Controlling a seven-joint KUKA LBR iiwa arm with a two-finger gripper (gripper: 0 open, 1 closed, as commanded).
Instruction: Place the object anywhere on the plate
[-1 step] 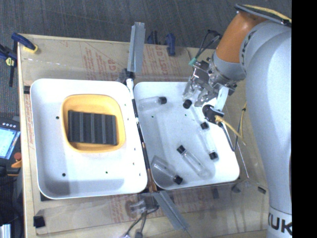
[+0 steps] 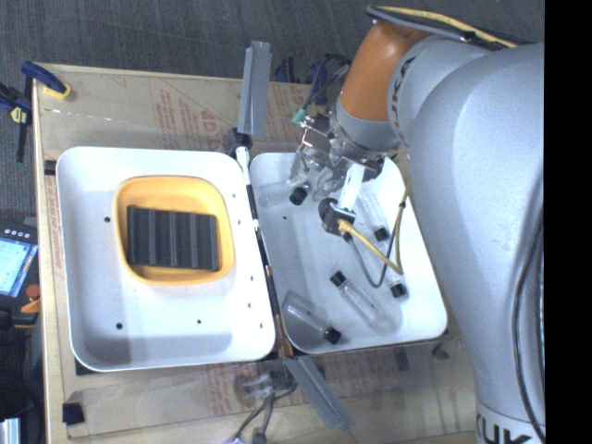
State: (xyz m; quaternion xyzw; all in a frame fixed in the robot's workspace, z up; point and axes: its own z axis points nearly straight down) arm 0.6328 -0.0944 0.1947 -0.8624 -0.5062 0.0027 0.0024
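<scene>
Arm: grey bulk with an orange band (image 2: pixel 375 58) fills the right side, closest to the lens, reaching down over the right bin (image 2: pixel 421 289).
Gripper: gripper (image 2: pixel 326 192) hangs low over the upper half of the right bin; whether the jaws are open or closed on anything I cannot tell, since the wrist hardware crowds that spot.
Objects: several clear tubes with black caps lie loose on the right bin's floor, one tube (image 2: pixel 359 302) near the middle, another tube (image 2: pixel 307 320) at the lower left corner (the likeliest candidates for the task's thing, though which one is meant is unclear).
Handling: these look light, stiff and smooth, probably plastic, so apt to roll or slip; a grasp across the middle of the barrel, fingers square to its length, seems safest.
Plate: yellow plate (image 2: pixel 139 197) sits in the left bin (image 2: pixel 88 313), bearing a dark ribbed block (image 2: pixel 174 239) at its centre, so bare rim is narrow.
Surface: both bins are glossy white and shallow, side by side on a wooden bench (image 2: pixel 139 100).
Room: a yellow cable (image 2: pixel 370 252) loops beside the gripper; the bin walls between the two bins need clearing.
</scene>
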